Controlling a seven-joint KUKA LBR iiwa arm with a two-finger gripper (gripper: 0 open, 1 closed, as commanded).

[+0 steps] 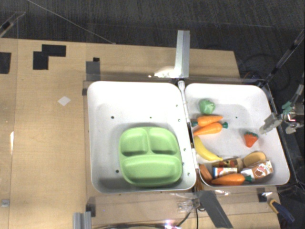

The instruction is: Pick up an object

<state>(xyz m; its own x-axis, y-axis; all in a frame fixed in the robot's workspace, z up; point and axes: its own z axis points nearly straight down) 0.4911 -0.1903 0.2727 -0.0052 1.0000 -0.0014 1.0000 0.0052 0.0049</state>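
Camera view: I count one green divided plate (150, 155) in the left bin (102, 128). Right bin (267, 104): two carrots (209, 124), one banana (206, 150), one strawberry (250, 139), one green vegetable (207, 106), assorted items along the near wall. Pincer (269, 124) at the bin's right rim, holding nothing; spread I cannot tell.

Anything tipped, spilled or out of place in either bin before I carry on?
Nothing stands out. The green divided plate lies flat in the left bin; the toy food, including the banana and strawberry, lies loose inside the right bin.
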